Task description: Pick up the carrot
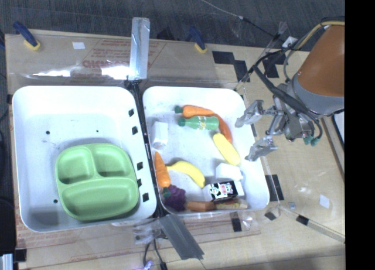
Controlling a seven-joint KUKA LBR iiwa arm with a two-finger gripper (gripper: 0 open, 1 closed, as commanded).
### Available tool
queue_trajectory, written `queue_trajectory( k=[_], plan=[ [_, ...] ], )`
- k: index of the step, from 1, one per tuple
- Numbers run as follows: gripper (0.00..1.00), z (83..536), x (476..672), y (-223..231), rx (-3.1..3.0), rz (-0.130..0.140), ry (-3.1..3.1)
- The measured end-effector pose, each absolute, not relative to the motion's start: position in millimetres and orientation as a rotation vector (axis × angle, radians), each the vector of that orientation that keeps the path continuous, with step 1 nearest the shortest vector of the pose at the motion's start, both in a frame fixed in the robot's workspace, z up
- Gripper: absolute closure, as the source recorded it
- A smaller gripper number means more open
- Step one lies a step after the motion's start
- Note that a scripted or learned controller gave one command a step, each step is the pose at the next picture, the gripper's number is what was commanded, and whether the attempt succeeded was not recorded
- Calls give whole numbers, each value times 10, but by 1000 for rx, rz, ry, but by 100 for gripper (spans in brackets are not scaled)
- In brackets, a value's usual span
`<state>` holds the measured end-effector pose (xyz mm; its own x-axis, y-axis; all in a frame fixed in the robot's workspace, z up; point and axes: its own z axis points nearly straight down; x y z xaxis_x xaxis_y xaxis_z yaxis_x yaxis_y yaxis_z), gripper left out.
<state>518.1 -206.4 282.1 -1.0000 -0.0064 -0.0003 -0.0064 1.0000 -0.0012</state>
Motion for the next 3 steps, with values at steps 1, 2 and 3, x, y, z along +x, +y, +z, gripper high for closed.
queue_trajectory(
  k=[1,2,3],
  plan=[
    [0,3727,5440,-2090,-376,-7,3112],
    [0,3875,5884,-2079,-744,-4,3047],
    [0,3068,6079,-2074,-1180,4,2913]
  ],
)
